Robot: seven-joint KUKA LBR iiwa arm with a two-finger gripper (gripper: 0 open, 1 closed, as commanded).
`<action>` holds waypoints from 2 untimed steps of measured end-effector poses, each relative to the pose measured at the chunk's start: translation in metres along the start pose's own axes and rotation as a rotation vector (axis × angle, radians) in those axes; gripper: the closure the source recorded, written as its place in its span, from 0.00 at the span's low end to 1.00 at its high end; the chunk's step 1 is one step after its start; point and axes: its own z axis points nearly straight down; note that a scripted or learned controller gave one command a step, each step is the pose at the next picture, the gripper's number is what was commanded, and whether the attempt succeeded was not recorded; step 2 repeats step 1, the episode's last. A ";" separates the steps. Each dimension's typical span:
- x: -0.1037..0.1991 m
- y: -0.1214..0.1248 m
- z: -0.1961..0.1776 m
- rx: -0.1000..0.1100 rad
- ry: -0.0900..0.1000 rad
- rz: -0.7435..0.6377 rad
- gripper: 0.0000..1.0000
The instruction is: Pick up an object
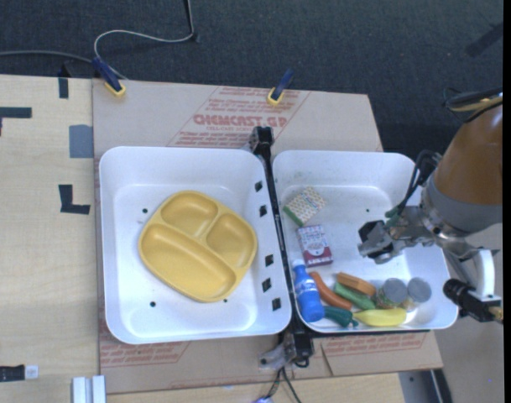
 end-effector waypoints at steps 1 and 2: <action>0.056 0.000 -0.045 0.001 0.000 -0.001 1.00; 0.056 0.000 -0.045 0.001 0.000 -0.001 1.00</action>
